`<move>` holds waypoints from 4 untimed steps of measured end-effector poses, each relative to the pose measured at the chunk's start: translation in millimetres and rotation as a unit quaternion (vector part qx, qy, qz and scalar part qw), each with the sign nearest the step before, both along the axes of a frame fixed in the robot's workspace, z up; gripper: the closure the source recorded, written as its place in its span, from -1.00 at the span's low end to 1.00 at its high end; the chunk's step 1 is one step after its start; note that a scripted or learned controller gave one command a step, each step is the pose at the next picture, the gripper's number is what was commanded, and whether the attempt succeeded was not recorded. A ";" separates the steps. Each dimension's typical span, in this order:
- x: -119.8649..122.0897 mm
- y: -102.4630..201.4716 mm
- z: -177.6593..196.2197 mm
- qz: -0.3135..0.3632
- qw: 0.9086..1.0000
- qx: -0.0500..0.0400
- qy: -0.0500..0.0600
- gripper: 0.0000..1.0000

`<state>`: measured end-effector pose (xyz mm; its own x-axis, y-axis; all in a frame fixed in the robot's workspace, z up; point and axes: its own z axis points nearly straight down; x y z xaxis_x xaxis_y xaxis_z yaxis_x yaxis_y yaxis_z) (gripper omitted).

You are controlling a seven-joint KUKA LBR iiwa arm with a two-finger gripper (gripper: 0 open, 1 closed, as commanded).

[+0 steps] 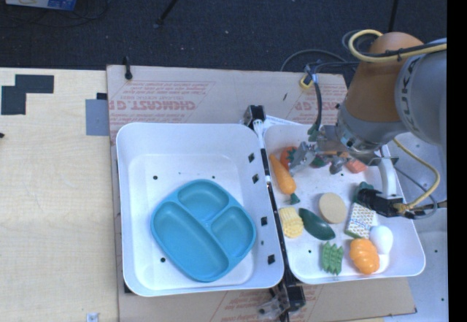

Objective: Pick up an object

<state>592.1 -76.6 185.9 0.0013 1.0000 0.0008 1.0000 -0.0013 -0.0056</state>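
Note:
The right bin (408,269) holds several toy foods. An orange carrot (282,174) lies by its left wall, with a yellow corn piece (292,223), a dark green vegetable (317,225) and a tan disc (333,207) in front of it. Nearer the front are a checkered block (360,220), a white egg (381,239), an orange fruit (364,255) and a light green piece (332,258). My gripper (305,158) hangs low over the bin's back left, just right of the carrot's top. A red piece (356,166) peeks out beside the wrist.
The left bin (139,167) carries a blue divided plate (203,230). A black divider (264,189) with clips runs between the bins. Cables (318,98) loop behind the right bin, and a black fitting (379,201) with a yellow cable sits at its right side.

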 end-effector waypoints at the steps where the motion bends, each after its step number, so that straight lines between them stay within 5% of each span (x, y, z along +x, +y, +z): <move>1: 50.7 -14.9 -81.3 0.001 1.000 0.000 0.000 -1.00; 4: 51.3 -4.9 -99.6 0.002 1.000 0.000 0.000 -1.00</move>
